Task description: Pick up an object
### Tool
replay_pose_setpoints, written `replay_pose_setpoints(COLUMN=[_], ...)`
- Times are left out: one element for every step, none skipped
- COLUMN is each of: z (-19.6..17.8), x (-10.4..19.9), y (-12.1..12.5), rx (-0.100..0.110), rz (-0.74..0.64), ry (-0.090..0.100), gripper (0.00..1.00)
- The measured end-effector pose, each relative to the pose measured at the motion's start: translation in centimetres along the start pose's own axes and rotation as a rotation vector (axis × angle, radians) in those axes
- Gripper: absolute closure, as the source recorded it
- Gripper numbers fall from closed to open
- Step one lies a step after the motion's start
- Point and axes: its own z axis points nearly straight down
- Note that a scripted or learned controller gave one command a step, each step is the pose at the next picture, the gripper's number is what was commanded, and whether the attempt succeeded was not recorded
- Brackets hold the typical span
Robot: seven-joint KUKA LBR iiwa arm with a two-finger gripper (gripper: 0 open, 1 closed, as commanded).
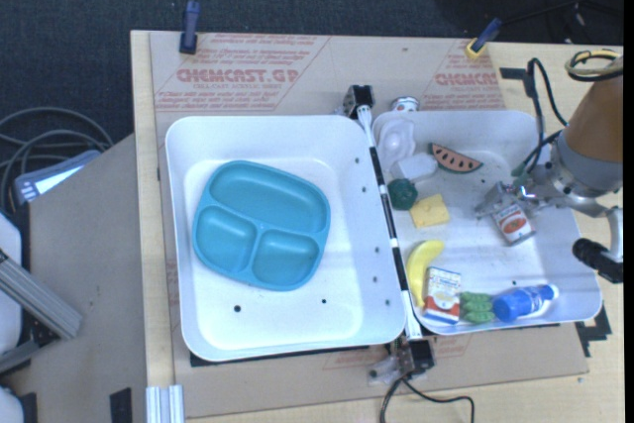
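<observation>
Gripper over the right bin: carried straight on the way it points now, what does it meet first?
Probably the small red-and-white can, which lies right under the gripper on the right bin floor. Depth is hard to judge from this slanted view, so contact height is uncertain.

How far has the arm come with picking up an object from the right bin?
Done: the arm has reached into the right bin, and its gripper is low over a small red and white object. In hand: nothing can be confirmed as held; the object appears to lie on the bin floor. Left: the grasp and the lift. The banana, yellow block and blue bottle lie apart, untouched.
</observation>
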Motion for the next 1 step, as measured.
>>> replay_pose_setpoints(z=[-1.07], x=[-0.47], y=[-0.11], rx=[-0.002], rz=[0.005], ry=[-0.01], gripper=[1.0])
